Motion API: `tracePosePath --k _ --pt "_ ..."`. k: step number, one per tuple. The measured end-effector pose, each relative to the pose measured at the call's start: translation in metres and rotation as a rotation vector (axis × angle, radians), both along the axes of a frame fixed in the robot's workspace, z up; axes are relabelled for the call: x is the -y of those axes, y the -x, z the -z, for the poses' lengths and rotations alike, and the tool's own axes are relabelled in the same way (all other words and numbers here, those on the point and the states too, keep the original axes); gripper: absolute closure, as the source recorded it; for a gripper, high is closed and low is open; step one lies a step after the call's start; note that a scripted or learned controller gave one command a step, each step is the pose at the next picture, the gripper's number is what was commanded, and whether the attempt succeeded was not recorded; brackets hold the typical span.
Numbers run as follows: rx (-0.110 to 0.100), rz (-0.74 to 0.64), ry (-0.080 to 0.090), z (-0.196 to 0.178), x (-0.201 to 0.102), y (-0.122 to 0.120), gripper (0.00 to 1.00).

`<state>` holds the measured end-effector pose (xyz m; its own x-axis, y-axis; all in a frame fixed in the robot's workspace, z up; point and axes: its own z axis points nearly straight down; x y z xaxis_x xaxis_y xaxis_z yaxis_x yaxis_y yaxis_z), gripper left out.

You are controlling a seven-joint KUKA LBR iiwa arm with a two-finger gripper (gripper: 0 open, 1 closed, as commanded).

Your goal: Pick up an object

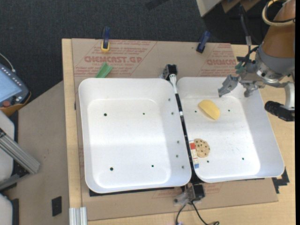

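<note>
From my station, the two bins look like smooth white plastic with a soft sheen: the left bin (93,125) catches a brighter band of light across its floor, and the right bin (253,139) shows fine dark specks. They rest on a sheet of brown cardboard (150,55), matt, printed in faded red letters. The table (47,125) under it looks like pale, dull wood or board. I read the claw (239,84) as bare grey metal, dimly reflective, and the arm's orange band (280,36) as glossy. The yellow piece (209,109) looks smooth and slightly waxy; the cookie (202,147) looks rough, with dark chips.
</note>
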<state>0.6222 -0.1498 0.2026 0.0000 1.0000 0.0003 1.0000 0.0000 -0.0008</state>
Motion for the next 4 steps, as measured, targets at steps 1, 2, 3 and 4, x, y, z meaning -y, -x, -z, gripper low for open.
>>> tracePosePath --k 1,2,3,4 --pt "-0.012 0.001 -0.003 0.121 -0.024 0.025 0.00" --pt "-0.001 0.010 0.005 0.117 -0.011 0.140 0.00" --pt "0.025 -0.004 0.008 -0.042 -0.001 0.057 0.00" --pt "0.021 -0.005 0.004 -0.175 -0.032 0.060 0.00"
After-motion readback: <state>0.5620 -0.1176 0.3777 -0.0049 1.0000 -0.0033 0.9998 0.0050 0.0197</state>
